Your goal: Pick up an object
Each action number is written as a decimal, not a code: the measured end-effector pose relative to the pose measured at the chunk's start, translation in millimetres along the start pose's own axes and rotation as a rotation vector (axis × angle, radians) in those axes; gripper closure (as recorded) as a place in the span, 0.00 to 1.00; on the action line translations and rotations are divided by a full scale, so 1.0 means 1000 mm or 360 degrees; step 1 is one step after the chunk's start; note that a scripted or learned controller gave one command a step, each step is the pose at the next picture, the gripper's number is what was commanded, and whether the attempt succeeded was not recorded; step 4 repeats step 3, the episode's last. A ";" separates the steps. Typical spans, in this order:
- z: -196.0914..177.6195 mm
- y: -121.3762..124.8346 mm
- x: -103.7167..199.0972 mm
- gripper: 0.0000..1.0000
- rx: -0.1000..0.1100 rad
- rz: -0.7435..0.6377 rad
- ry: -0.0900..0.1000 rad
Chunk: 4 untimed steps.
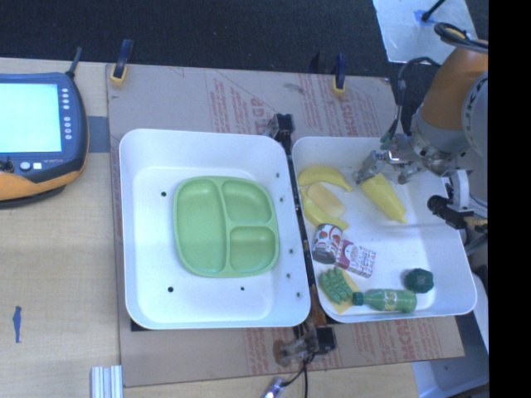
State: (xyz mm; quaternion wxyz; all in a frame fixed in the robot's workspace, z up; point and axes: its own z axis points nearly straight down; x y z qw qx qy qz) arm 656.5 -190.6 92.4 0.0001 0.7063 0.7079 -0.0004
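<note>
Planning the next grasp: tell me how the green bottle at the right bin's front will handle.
The green bottle lies on its side, so a push would probably roll it. Its rounded, smooth-looking body may slip from a pinch. It looks like a light toy.

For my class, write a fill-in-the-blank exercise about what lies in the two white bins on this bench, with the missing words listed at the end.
1. The left bin holds a divided plate whose colour is ____.
2. That plate has ____ compartments.
3. The banana lies in the ____ bin.
4. The hand is above the right bin, beside a yellow cone-shaped piece, at the bin's ____ end.

Missing words: green; three; right; far
</note>
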 end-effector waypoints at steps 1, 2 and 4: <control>0.001 -0.024 0.004 0.00 0.0007 -0.0001 0.0001; -0.010 -0.024 0.003 1.00 0.0010 -0.0002 0.0000; -0.122 -0.036 0.104 1.00 0.0001 -0.0005 0.0002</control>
